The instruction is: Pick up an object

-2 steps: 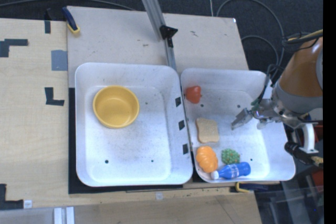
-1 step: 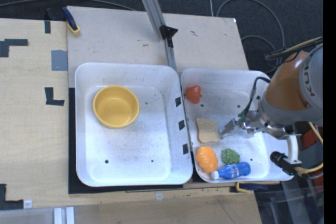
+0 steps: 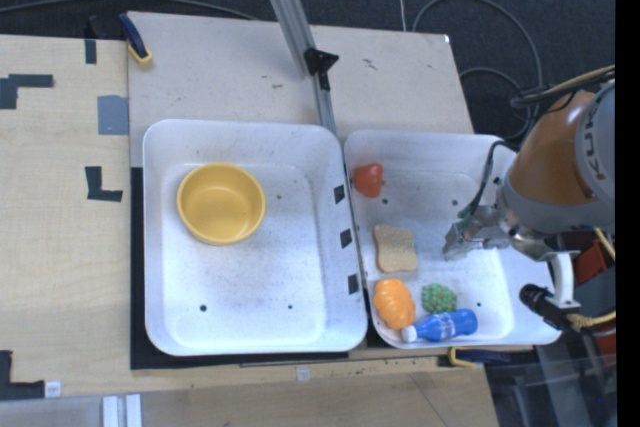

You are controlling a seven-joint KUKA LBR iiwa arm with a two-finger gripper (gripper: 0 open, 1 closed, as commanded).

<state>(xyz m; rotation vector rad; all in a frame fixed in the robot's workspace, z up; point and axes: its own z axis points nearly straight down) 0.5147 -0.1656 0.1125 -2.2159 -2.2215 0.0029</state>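
The right bin (image 3: 430,147) holds a small red object (image 3: 369,178) near its far left, a tan sponge-like block (image 3: 396,248) in the middle, an orange object (image 3: 394,302), a green knobbly object (image 3: 438,297) and a blue bottle (image 3: 446,325) along the front. My gripper (image 3: 462,242) hangs low over the right part of this bin, to the right of the tan block and above the green object. Nothing shows between its fingers. The arm's orange band (image 3: 550,160) is above it to the right.
A yellow bowl (image 3: 221,202) sits in the left bin (image 3: 160,245) near its far left corner. A grey pole (image 3: 290,0) slants across the bench behind the bins. Cables trail off the bench's far right.
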